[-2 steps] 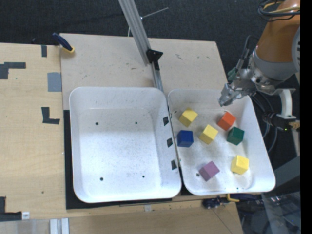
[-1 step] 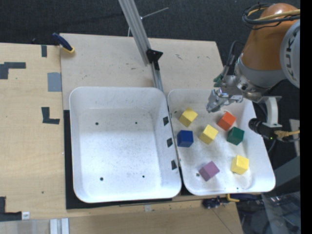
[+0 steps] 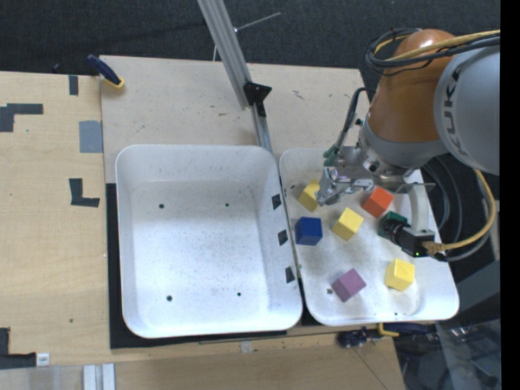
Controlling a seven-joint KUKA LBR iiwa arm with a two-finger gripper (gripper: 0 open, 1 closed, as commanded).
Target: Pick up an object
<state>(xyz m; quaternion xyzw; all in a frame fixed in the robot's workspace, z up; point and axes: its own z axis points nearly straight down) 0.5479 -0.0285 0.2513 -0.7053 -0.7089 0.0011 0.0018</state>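
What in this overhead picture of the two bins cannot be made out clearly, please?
- Gripper: its fingers blur into metal clutter, so open or shut is unclear.
- Yellow cube beside the gripper: partly covered by it, contact unclear.
- Orange cube: the upper part is hidden under the wrist.
- Right bin: its far edge is hidden by the arm.

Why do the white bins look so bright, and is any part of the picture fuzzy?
In the camera view, overhead light makes the left bin and right bin glow pale, washing out their rims; the blue cube and purple cube stay crisp; the end effector and orange band look slightly soft, with a glossy highlight on the band.
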